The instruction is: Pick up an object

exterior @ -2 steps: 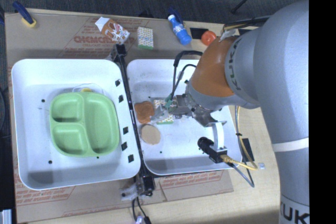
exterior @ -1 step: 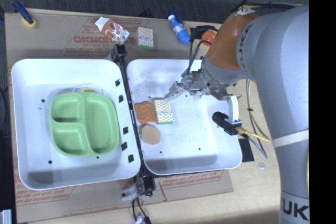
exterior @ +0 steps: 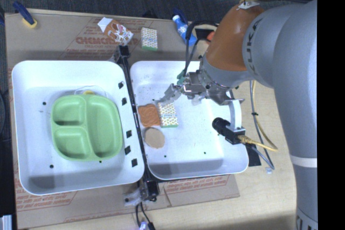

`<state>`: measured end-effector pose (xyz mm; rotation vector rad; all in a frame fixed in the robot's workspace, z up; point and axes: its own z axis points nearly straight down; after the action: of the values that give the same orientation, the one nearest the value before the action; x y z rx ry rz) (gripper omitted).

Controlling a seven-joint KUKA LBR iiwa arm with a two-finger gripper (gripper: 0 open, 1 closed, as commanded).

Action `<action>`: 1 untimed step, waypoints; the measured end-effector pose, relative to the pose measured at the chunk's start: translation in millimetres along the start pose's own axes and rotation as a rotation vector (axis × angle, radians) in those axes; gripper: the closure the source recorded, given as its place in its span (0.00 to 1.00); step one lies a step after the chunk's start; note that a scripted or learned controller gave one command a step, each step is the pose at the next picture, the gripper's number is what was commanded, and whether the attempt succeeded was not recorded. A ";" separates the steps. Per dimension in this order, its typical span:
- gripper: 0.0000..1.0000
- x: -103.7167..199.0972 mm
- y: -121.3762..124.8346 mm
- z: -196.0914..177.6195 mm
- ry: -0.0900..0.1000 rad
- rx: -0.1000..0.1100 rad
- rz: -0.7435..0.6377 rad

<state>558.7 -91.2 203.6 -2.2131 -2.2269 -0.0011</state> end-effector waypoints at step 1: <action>0.00 108.3 19.2 12.4 -0.001 0.002 -0.003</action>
<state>577.2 17.2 191.4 -2.2098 -2.2300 0.0022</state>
